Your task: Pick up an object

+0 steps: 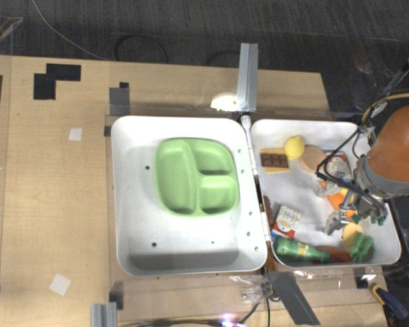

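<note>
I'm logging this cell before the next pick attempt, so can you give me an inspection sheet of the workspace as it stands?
Surface: wooden bench bearing two white bins side by side.
Job's things: right bin holds a lemon, a chocolate bar, a green bottle, a small packet and other small items.
Clutter: left bin holds a green divided tray.
Grippers: gripper low over the right bin's right side; finger state unclear.
Cables: black cables loop by the wrist; one thin cable crosses the floor.
Surroundings: dark floor beyond the bench; black marks and white tape squares on the bench.
</note>
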